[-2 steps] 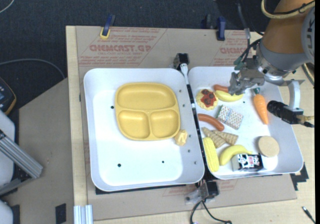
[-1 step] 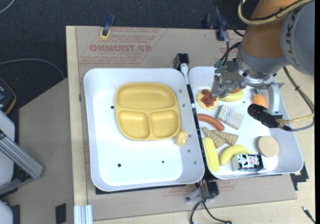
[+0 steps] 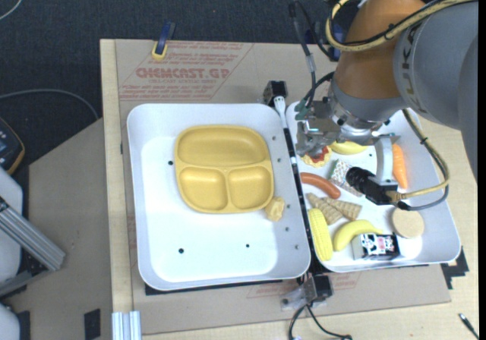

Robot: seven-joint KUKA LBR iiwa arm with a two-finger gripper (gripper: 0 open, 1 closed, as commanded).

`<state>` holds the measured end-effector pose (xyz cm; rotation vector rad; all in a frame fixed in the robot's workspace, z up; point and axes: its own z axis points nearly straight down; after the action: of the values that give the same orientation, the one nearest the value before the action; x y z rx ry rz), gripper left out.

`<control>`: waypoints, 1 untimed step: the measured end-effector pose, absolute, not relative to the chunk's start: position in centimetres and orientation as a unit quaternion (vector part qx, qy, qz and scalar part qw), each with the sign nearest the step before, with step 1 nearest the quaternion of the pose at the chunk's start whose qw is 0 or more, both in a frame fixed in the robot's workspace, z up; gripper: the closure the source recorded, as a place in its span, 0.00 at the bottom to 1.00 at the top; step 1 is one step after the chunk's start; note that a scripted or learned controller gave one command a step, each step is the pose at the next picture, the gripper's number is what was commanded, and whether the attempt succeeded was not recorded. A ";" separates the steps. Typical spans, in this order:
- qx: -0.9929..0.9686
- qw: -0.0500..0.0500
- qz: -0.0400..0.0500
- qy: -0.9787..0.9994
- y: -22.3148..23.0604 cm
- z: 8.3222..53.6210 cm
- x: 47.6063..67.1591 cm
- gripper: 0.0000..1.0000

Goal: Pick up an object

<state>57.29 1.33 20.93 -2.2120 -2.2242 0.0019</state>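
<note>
1. gripper [image 3: 310,136]: low over the upper left corner of the right bin [image 3: 446,243]; whether it is open or closed cannot be told.
2. right bin, loose items: red-and-white piece [image 3: 317,155] just beside the gripper; sausage [image 3: 320,184]; corn cob [image 3: 320,229]; banana [image 3: 351,232]; carrot [image 3: 399,165]; round biscuit [image 3: 408,223]; black-and-white carton [image 3: 377,245].
3. left bin [image 3: 197,249]: yellow divided plate [image 3: 224,168]; small yellow piece [image 3: 275,209] at the plate's lower right corner.

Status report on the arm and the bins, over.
Pincer over right bin, top left corner; hold unconfirmed. Small red toy just beside it. Sausage, corn, banana crowded close by.
</note>
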 end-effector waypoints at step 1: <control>-0.705 0.000 -0.002 -0.710 7.0 23.1 56.7 1.00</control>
<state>56.66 7.02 23.14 -2.2145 -2.2298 -0.0062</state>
